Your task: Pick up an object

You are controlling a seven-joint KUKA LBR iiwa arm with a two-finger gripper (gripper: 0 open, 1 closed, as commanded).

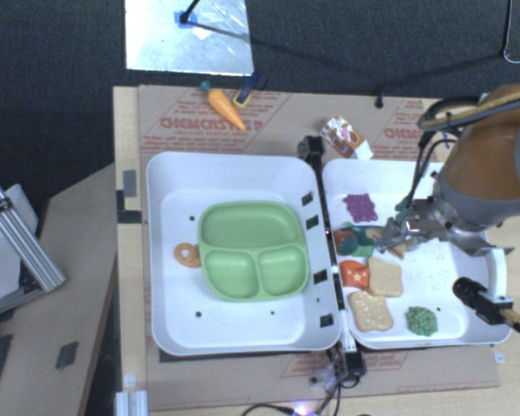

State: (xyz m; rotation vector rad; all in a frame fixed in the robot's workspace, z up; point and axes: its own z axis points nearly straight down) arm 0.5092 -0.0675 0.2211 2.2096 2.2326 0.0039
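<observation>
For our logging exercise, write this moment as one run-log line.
arm: over right bin | hand: low among toy foods by teal piece | grasp: unclear | left bin: green divided plate, pretzel

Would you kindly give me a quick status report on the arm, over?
Pincer low in right bin, among toy foods. Nothing seen held. Teal piece and toast slice crowd it. Green tray sits in left bin.
</observation>
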